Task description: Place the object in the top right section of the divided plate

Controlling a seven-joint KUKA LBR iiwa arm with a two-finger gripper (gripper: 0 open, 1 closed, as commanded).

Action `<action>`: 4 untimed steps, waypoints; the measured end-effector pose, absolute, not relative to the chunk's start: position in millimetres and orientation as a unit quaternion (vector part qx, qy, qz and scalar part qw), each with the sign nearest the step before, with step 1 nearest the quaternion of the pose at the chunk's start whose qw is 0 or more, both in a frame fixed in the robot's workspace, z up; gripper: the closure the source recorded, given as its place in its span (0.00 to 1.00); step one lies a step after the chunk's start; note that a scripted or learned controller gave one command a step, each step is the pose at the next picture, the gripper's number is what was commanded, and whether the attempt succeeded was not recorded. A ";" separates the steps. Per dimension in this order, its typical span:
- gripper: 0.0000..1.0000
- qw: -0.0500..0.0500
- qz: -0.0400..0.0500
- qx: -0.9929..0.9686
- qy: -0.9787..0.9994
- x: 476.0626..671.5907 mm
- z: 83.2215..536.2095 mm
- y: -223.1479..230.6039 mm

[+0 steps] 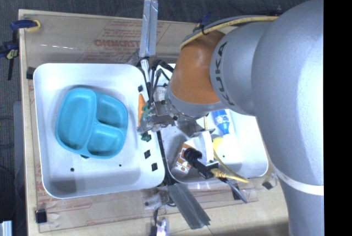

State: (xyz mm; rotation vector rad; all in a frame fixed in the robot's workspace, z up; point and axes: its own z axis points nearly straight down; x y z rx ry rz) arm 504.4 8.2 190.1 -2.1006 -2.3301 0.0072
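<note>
My arm point(264, 64) is taking up most of the right side, and its grey body and orange band are covering a large part of the right bin point(250, 166). The picture's edge is cutting off the arm's far end. The desk point(82, 37) is showing as a pale board around both bins, and its lower right corner is lying out of sight under the arm.

The left bin point(82, 180) is sitting fully in view. The blue plate point(91, 122) is lying flat in it, toward the left and middle, with one long section on its left and two smaller sections on its right.

My tool point(149, 119) is hovering over the wall where the two bins meet. Cables and metal parts are crowding it, so I cannot tell whether it is open or closed, or whether it is gripping anything.

A small orange piece point(142, 102) is showing just beside the tool, on its left and above the left bin's right wall, near the plate but apart from it. It is too small and too hidden for me to say what it is.

In the right bin, a blue-and-white packet point(222, 119) and a yellow lump point(219, 144) are peeking out beside the arm, and a brown packet point(180, 162) is lying below them near the front wall.
</note>
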 end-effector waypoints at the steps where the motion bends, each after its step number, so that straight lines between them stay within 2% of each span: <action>1: 0.00 0.002 0.002 -0.670 -0.742 504.6 190.2 7.7; 2: 0.00 0.001 0.001 -0.654 -0.756 528.4 191.2 -50.2; 3: 1.00 0.001 0.001 -0.652 -0.758 529.0 200.7 -49.6; 4: 1.00 0.002 0.002 -0.679 -0.734 492.8 190.3 17.2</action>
